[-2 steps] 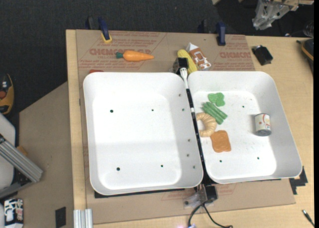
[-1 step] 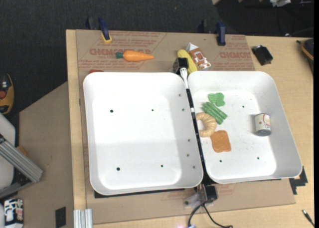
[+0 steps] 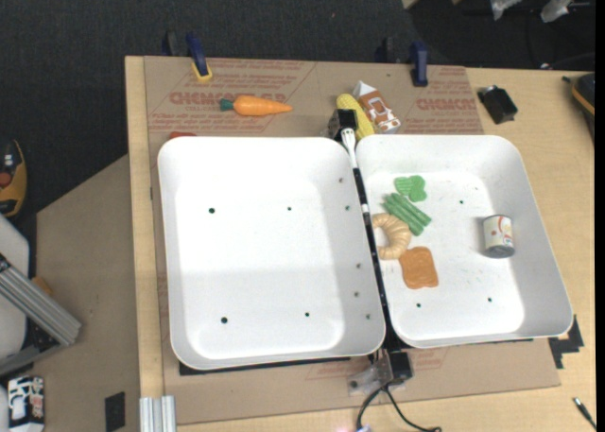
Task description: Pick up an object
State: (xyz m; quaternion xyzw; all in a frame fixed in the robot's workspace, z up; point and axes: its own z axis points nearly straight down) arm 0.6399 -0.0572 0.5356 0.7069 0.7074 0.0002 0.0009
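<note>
- Two shallow white bins sit side by side on a brown cardboard sheet (image 3: 302, 85) printed with red lettering. Their inner rims touch along the middle.
- The left bin (image 3: 255, 260) shows a bare white floor with a few small dark dots.
- The right bin (image 3: 454, 312) holds all the loose things that could be picked up.
- A green leafy piece (image 3: 410, 187) lies toward the far side of the right bin, left of its centre.
- Just nearer than it, a long green piece (image 3: 407, 212) lies at a slant.
- A tan curved piece (image 3: 392, 233), shaped like a croissant, lies close to the bin's left wall and touches the long green piece's near side.
- An orange-brown flat piece (image 3: 419, 267) lies just near of the tan piece, touching or almost touching it.
- A small grey can (image 3: 497, 235) lies on its side toward the right, well apart from the others.
- Outside the bins, an orange toy carrot (image 3: 255, 107) lies on the cardboard beyond the left bin.
- A yellow toy (image 3: 352, 111) and a small brown-and-white carton (image 3: 379, 111) lie beyond the seam between the bins.
- Two blue clamps (image 3: 199, 60) grip the cardboard's far edge.
</note>
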